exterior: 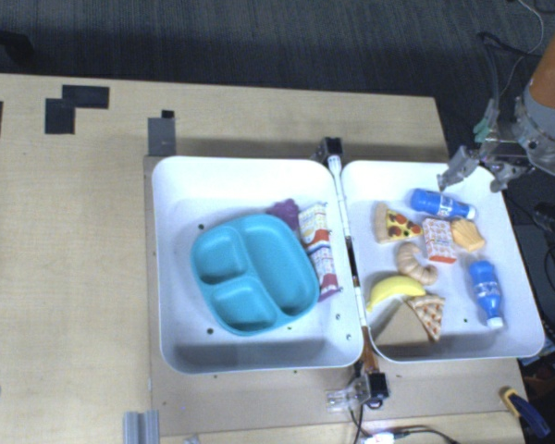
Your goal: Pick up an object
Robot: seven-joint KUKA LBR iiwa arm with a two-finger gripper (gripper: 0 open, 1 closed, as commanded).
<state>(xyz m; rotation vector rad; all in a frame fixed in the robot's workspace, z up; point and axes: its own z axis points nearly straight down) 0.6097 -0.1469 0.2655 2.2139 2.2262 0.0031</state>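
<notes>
Leftward, the left bin (pixel 180 248) holds a blue plate (pixel 252 276); right bin (pixel 518 326) holds toy foods; pincer (pixel 478 172) released.

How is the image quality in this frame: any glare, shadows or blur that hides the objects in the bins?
Camera view: lighting is even and soft, the white bins bright but not blown out. The blue divided plate casts a faint shadow on the left bin floor. The whole frame is mildly soft; labels on the blue bottles are unreadable. The gripper at the right bin's far edge is slightly blurred.
</notes>
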